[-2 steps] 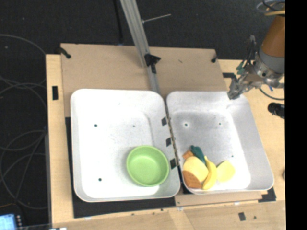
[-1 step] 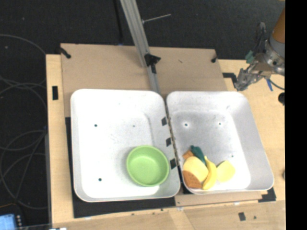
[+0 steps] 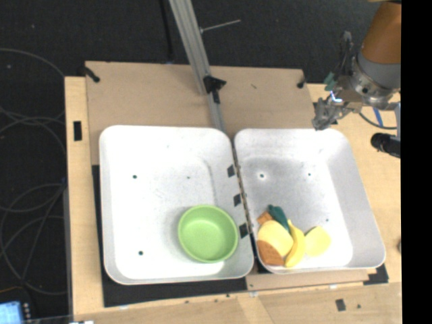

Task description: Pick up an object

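Item: loose objects for picking. A cluster lies in the right bin (image 3: 337, 154), against its near edge and toward the corner it shares with the left bin (image 3: 135, 147). The cluster holds a yellow rounded piece (image 3: 273, 235) on an orange-brown piece (image 3: 269, 253), a banana (image 3: 295, 243) leaning across them, a second yellow piece (image 3: 318, 241) just beside the banana on the far-from-divider side, and a dark green scrap (image 3: 278, 214) at the back. All touch or overlap (exact kinds are hard to tell at this size).

Item: green bowl (image 3: 208, 233), upright, in the left bin near its near edge and close to the divider. It stands alone.

Item: hand (image 3: 325, 115), at the far right corner of the right bin, above the rim and well apart from every object. It carries nothing and touches nothing that can be made out. How far it is open I cannot tell; the tips are too small and dark against the surface (image 3: 270, 93).

Step in hand, as judged: approach, with no object yet chosen. To do it well, travel along the bin toward the near edge and come down over a piece with free sides. The second yellow piece at the cluster's outer end looks the least crowded; the bowl's rim is another option. Crowding against the bin wall could block one finger.
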You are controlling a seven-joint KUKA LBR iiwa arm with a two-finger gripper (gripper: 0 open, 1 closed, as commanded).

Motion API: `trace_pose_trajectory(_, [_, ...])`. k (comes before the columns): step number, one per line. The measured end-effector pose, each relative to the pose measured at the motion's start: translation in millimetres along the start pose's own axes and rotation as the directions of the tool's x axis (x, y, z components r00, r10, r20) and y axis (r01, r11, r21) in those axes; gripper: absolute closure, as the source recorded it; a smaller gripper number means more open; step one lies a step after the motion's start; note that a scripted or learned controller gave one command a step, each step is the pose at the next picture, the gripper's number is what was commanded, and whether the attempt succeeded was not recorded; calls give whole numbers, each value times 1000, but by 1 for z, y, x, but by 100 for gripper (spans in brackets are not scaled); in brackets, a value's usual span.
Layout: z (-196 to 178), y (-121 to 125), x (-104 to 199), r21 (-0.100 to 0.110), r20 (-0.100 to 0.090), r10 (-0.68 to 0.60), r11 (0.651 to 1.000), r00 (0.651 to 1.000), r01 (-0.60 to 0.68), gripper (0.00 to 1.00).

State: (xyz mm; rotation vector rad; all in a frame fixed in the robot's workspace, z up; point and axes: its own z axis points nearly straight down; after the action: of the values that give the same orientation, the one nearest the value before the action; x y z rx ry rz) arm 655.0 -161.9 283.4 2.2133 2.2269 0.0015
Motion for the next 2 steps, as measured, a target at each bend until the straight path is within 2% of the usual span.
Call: trace_pose_trajectory(2, [31,-23,97,1,0,4,1000,1000,-4,100])
